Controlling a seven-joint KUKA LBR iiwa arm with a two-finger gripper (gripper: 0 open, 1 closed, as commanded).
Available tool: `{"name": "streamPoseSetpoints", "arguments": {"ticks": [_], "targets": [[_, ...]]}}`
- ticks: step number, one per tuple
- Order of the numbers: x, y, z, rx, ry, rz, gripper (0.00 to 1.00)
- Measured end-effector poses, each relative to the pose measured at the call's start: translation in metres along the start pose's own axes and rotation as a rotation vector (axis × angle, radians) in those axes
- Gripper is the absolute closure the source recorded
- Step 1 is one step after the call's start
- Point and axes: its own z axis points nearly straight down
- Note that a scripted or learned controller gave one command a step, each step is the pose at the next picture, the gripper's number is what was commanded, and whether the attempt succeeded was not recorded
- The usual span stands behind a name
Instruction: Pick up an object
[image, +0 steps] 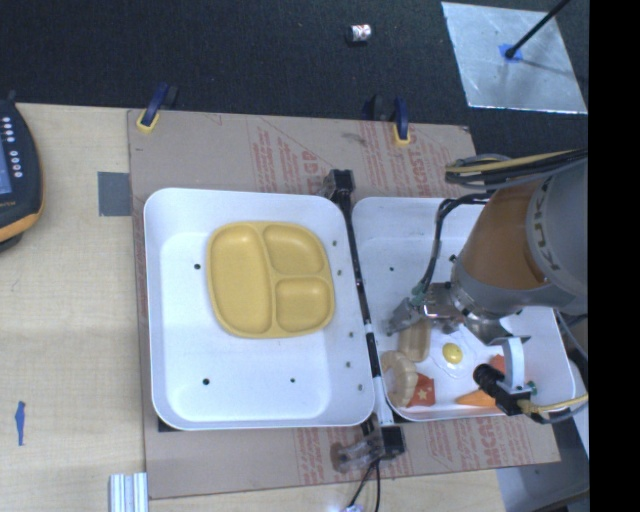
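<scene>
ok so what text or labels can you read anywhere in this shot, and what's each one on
Nothing here reads clearly.
Cardboard sheet: red printed lettering in repeated strips, too blurred to read.
Grey arm: dark letters on the housing, cut off and unreadable.
Handheld pendant at the left edge: buttons and a screen, markings too small to read.

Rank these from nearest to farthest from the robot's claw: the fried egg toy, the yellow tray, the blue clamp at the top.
Measured from the gripper in the right bin:
1. Fried egg toy, just below and to its right, same bin.
2. Yellow tray, in the left bin.
3. Blue clamp, on the cardboard's far edge, above the bins.
</scene>
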Motion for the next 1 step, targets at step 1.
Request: {"name": "streamPoseSetpoints", "arguments": {"ticks": [1], "targets": [[-0.0014,-0.0004,-0.0125,0.000,0.000,0.002,1.00]]}}
